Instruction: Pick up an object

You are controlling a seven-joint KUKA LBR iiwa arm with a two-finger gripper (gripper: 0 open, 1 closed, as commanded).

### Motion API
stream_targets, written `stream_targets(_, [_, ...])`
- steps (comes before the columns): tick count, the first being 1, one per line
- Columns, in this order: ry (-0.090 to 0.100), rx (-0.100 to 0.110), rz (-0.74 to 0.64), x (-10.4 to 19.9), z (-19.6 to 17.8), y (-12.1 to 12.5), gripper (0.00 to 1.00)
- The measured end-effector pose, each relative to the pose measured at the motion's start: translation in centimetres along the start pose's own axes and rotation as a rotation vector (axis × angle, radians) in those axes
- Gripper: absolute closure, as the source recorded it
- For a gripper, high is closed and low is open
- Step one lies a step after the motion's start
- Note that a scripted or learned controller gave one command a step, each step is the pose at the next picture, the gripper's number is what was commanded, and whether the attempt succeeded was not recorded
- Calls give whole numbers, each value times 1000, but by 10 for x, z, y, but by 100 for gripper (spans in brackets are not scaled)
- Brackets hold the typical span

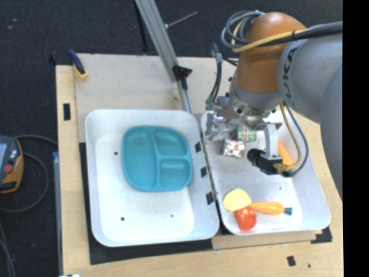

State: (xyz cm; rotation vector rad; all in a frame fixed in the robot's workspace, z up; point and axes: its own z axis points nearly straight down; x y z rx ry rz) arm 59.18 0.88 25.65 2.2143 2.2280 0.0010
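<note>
Over the right white bin (pixel 314 198), upper centre-right of frame, the gripper (pixel 233 136) hovers; I cannot tell its state. Just below it lies a small white patterned can (pixel 234 149). A teal divided plastic plate (pixel 157 157) sits in the left white bin (pixel 106 212).

Dark carpeted floor (pixel 86 16) is filling the upper part of the frame and running down the left edge around my workspace. The pale wooden surface (pixel 115 79) is sitting in the middle, its bare top showing along the upper and left sides. A grey metal rail (pixel 155 30) is slanting down from the top centre toward the surface. A small blue and yellow clamp (pixel 78 64) is gripping the surface's upper left corner. At the left edge, an orange and black device (pixel 8 166) is lying on the floor, with black cables (pixel 40 154) curling beside it. Even light is falling across everything.
</note>
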Motion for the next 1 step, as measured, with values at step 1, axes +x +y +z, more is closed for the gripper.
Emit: stream_targets(1, [0,0,0,50,5,8,100])
